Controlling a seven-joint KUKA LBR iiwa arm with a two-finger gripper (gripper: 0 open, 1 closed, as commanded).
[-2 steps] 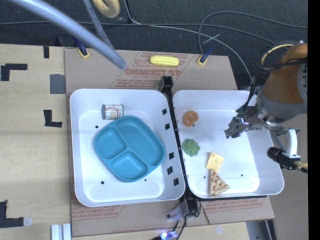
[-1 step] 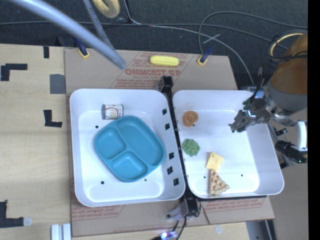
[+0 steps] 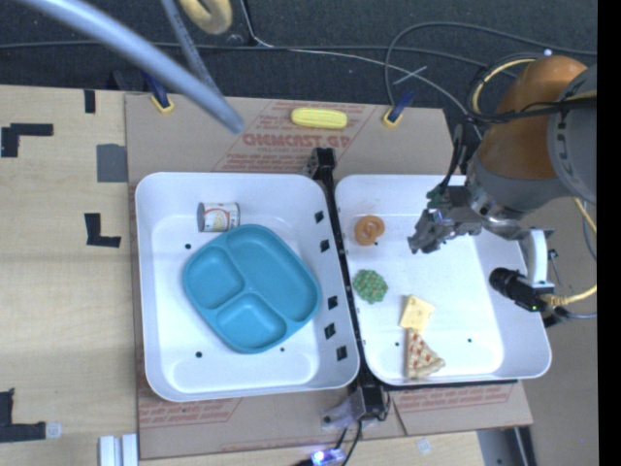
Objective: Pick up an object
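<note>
Dark metal gripper [image 3: 427, 238] hangs beside a glazed ring doughnut [image 3: 369, 229].

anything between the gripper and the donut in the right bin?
Nothing. In the camera view, just bare white bin floor separates the gripper from the donut.

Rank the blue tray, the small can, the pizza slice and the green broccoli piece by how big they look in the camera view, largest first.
1. Blue tray, by far the largest.
2. Pizza slice.
3. Small can and green broccoli piece: these look about alike, so I won't rank one over the other.
</note>
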